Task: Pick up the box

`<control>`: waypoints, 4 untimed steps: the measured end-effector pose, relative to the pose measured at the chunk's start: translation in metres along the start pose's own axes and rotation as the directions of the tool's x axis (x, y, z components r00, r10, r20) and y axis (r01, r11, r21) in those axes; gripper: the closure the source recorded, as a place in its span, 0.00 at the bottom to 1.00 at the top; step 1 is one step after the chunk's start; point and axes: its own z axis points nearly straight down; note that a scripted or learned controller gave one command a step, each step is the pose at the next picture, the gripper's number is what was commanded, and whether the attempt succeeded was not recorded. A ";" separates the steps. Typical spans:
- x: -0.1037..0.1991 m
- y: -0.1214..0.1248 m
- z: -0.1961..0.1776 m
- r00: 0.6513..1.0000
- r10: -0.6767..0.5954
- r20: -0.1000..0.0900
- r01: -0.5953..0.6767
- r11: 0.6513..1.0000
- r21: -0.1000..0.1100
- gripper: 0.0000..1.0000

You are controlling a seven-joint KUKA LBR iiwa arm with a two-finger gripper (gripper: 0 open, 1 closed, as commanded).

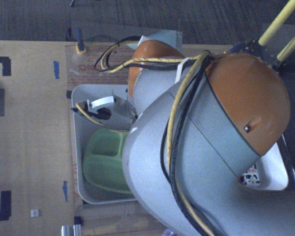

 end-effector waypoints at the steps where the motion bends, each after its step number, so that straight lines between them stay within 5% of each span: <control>1: -0.063 0.033 0.000 1.000 -0.007 0.010 0.007 1.000 0.000 1.00; 2: -0.021 -0.016 -0.115 0.997 -0.072 0.013 0.072 0.997 0.005 1.00; 3: -0.063 -0.034 -0.068 1.000 -0.002 0.017 0.002 1.000 0.004 1.00; 4: -0.089 -0.012 -0.015 0.999 -0.037 -0.029 0.037 0.999 0.009 1.00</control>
